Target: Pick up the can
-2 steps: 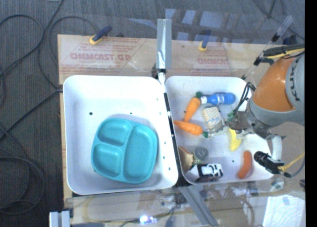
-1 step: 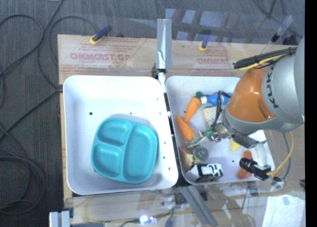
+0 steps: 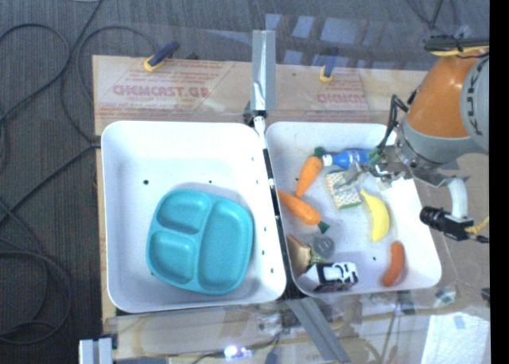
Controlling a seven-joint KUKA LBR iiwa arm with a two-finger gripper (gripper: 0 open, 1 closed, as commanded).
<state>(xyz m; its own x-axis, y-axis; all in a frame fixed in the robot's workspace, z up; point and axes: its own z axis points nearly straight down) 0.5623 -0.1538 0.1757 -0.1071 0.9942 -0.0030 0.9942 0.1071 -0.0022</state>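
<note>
In the right bin (image 3: 425, 271), a small can (image 3: 322, 245) with a round grey top stands near the front left, between an orange carrot (image 3: 299, 207) and a dark object with white patches (image 3: 338, 273). My gripper (image 3: 380, 168) hangs low over the bin's back right part, beside a blue bottle (image 3: 347, 157) and above the upper end of a yellow banana (image 3: 376, 215). It is well apart from the can, up and to the right of it. Nothing shows between the gripper and the can but a green-and-white speckled block (image 3: 344, 191).
A second carrot (image 3: 308, 173) lies at the back left of the right bin, a red sausage (image 3: 393, 264) at the front right, and a brown piece (image 3: 300, 253) by the can. The left bin (image 3: 119, 219) holds a teal divided plate (image 3: 200, 241).
</note>
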